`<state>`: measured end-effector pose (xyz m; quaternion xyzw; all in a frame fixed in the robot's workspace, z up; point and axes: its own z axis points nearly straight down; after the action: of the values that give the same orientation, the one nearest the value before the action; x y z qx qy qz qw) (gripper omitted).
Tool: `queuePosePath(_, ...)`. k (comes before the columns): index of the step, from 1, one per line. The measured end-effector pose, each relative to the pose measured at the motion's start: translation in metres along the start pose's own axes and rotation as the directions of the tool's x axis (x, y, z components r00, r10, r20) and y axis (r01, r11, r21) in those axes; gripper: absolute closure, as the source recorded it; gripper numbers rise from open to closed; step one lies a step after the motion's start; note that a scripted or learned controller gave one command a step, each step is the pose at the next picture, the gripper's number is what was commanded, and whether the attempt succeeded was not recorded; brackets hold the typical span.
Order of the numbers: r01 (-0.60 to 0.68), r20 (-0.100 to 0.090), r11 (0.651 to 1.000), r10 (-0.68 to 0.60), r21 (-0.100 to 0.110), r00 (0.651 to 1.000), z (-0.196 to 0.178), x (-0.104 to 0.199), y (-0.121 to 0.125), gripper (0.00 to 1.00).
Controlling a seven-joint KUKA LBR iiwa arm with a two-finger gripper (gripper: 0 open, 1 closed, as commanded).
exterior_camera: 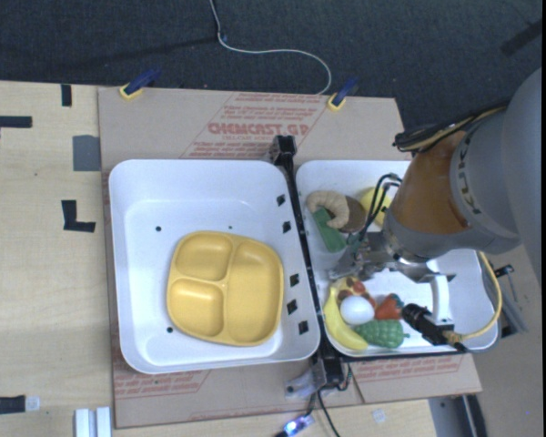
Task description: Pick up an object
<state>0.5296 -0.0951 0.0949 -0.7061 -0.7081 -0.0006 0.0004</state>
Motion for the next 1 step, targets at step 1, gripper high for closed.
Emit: queuePosePath(1,-0.002,0.002,1.000,0.002,-0.001,1.000,-0.0507,-0.0013,-0.0097,1.00)
